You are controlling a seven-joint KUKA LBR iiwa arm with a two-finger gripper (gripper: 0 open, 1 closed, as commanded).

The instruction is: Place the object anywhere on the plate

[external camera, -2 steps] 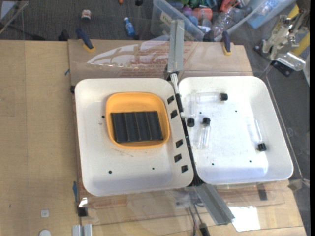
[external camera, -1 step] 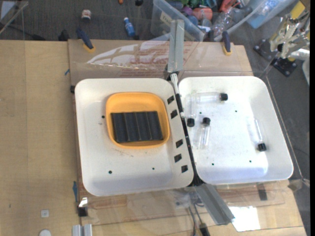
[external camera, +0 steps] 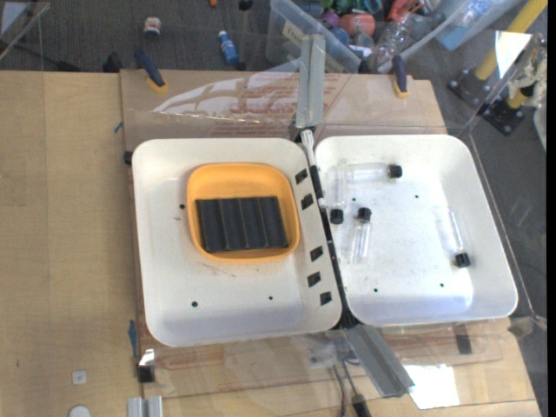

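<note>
An orange square plate [external camera: 240, 175] sits in the left white bin [external camera: 165, 302]. A black ribbed rectangular block [external camera: 241, 224] lies flat on the plate and covers most of its middle. In the right white bin [external camera: 417, 294] lie several clear plastic vials with black caps: one near the back [external camera: 369, 172], one by the divider [external camera: 359, 237], and one toward the right side [external camera: 453, 233].
A row of black clips [external camera: 313, 233] runs along the divider between the bins. A metal bar [external camera: 310, 81] stands behind the bins. A clear tote of colourful toys [external camera: 373, 7] sits at the back right, off the bench.
</note>
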